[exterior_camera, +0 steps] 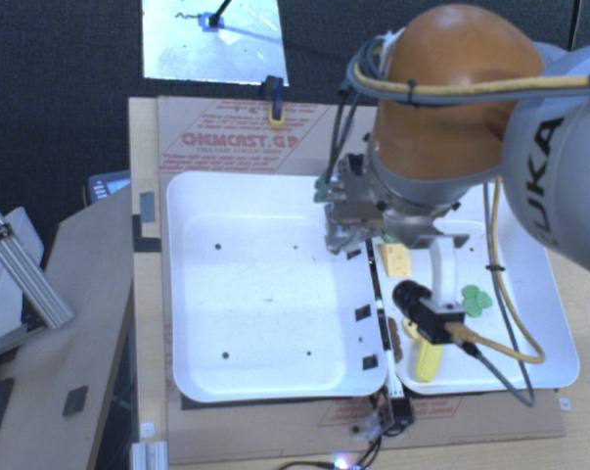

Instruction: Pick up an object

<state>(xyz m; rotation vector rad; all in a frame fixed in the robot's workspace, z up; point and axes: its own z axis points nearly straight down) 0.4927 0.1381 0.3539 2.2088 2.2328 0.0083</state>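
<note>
Approach is judged in hand. The claw point(345, 233) is held low over the right bin's point(554, 346) 10 o'clock corner; its state cannot be told. A yellow block point(395, 259) lies near, at its 4 o'clock; a short shift is called for.

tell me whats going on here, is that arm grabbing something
The grey and orange arm reaches in from the right, with its gripper low over the far end of the seam between the left bin and the right bin. A pale yellow block, a green item and a yellow cylinder lie in the right bin. Whether the gripper has hold of anything cannot be seen.
</note>
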